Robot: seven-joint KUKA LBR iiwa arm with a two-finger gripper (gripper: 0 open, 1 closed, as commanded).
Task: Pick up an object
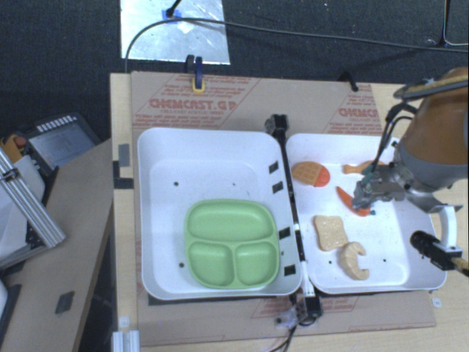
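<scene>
The counter carries two white bins side by side: the left bin holds a green divided plate, and the right bin holds small toy foods. The grey arm reaches in from the right and sets its claw low over the right bin, directly on an orange carrot-like piece; whether it is open or closed cannot be told. Near it lie a round orange-and-red piece, a tan slice and a pale curved piece.
</scene>
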